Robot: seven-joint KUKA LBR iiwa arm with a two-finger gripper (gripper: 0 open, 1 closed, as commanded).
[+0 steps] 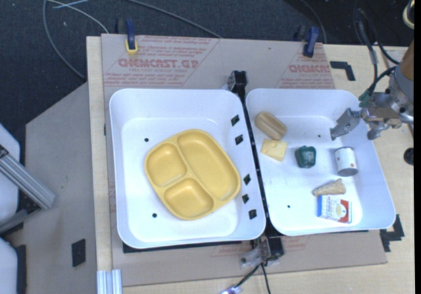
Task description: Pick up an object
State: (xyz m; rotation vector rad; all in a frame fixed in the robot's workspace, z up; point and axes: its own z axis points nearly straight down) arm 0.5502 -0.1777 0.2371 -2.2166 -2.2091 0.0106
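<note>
On the tabletop, two white bins sit side by side. At the right bin's far right edge the hand hangs over the rim, reaching in from the right; one grey finger slants down toward the bin floor, and nothing sits between its fingers. How wide they stand I cannot tell.

Just beside that finger, toward the bin's near side, lies a small can. Nearer the front edge are a wedge of tan food and, touching it at the front, a carton in blue, white and red. Toward the bin's middle sits a green pepper. By the left wall a bread roll lies with a yellow cheese block just beside it.

The left bin carries a yellow divided plate, lying flat across its centre.
</note>
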